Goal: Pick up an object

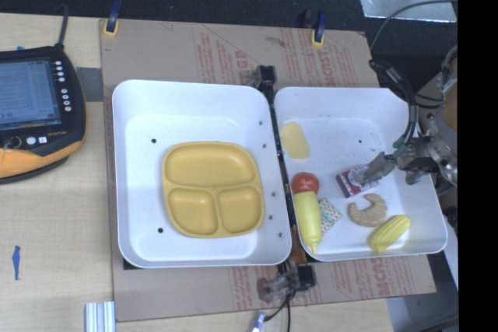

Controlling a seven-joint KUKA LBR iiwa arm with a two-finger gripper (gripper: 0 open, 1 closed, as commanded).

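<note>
The right bin (342, 109) holds several objects. They are a pale yellow flat piece (295, 140), a red tomato (305, 183), a yellow bottle (308, 219), a speckled packet (329, 214), a maroon and white packet (352, 182), a croissant (368, 208) and a corn cob (388, 232). My gripper (394, 170) hangs low over the bin's right side, open. Its left finger (378, 165) reaches the right end of the maroon packet. The other finger (413, 176) stands apart to the right. Nothing is held between them.
The left bin (140, 113) holds a yellow divided plate (212, 188). A tablet pendant (35, 109) lies on the bench at the far left. Cables run along the right bin's far right corner (401, 89).
</note>
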